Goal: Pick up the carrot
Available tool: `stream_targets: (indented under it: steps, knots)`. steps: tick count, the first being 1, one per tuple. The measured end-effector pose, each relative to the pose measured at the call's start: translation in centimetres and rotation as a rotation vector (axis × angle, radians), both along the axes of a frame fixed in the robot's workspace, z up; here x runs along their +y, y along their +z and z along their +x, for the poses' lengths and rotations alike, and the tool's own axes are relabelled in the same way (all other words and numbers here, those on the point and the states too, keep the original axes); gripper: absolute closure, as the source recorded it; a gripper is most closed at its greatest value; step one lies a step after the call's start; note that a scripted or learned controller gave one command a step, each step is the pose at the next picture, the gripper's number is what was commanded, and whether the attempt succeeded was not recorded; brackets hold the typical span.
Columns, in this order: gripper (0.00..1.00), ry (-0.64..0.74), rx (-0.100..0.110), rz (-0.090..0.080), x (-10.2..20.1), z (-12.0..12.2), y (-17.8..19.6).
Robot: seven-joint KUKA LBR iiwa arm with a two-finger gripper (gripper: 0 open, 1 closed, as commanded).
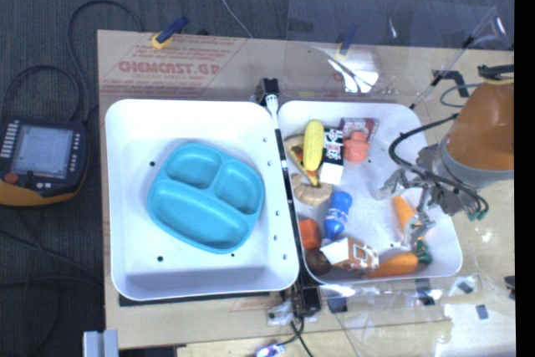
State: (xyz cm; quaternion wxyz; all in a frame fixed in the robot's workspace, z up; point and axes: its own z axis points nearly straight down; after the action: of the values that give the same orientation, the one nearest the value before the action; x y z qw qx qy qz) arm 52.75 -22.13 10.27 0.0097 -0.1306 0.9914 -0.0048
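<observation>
A small orange carrot lies tilted on the floor of the right bin, near its right wall. My gripper is down in that bin directly over it and stands open. One grey finger sits to the carrot's upper left and the other to its lower right, so the carrot shows in the gap between them. I cannot tell whether the fingers touch it. A longer orange piece with a green tuft lies along the bin's front edge, just below the gripper.
The right bin also holds a yellow corn cob, a blue bottle, a pink-red item, a small carton and other toy food. The left bin holds a blue divided plate. A pendant lies at far left.
</observation>
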Motion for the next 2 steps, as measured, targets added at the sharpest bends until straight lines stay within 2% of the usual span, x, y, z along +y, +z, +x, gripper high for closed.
stream_targets:
  steps: [1,2]
  knots:
    - [0.0,-0.137,-0.014,-0.001,1.33,-1.78,-0.85]
    - [1.0,-0.136,-0.01,-0.001,1.44,-1.77,0.12]
